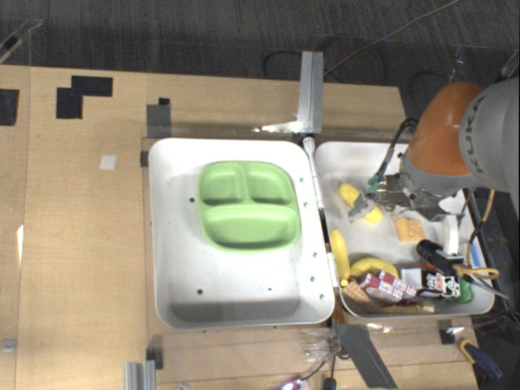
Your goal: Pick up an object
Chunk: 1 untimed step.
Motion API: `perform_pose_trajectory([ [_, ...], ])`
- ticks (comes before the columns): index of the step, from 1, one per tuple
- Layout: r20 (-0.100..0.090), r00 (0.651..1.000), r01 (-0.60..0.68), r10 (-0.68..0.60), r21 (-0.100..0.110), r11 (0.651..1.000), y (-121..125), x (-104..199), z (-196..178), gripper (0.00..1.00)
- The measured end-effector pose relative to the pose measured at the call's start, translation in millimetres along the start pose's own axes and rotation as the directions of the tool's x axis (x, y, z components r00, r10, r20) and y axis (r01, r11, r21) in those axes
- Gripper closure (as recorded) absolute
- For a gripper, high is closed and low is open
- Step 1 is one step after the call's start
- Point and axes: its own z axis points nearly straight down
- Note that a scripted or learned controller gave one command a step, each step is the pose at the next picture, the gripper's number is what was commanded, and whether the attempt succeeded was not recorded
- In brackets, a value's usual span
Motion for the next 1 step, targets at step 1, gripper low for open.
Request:
perform_pose_trajectory([
  [1, 0.0, 1.0, 0.0, 0.0, -0.004, 1.0, 1.9, 0.9, -10.4, 1.0],
])
